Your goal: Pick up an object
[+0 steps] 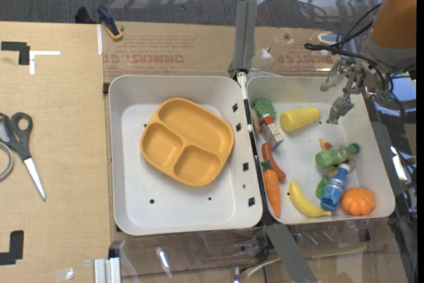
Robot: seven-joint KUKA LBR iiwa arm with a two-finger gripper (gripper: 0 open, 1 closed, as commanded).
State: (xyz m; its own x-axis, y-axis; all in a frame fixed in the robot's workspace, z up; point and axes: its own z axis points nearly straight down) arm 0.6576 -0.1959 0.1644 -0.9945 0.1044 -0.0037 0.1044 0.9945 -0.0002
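My gripper [336,96] hangs over the back right part of the right bin [379,142], open, with nothing between its fingers. Just left of it and below lies a yellow rounded toy [299,118]. Further forward are a green toy [334,157], a blue bottle [334,186], an orange fruit [358,201] and a banana [306,202]. Along the bin's left wall lie a green knobbly piece [264,107], a small red and white pack [271,131], a red pepper [273,164] and a carrot [272,192].
The left bin [126,162] holds an orange divided plate [187,141]. Scissors [23,149] lie on the bench at far left. A metal divider [244,43] runs between the bins at the back. Cables hang near the arm [394,16] at upper right.
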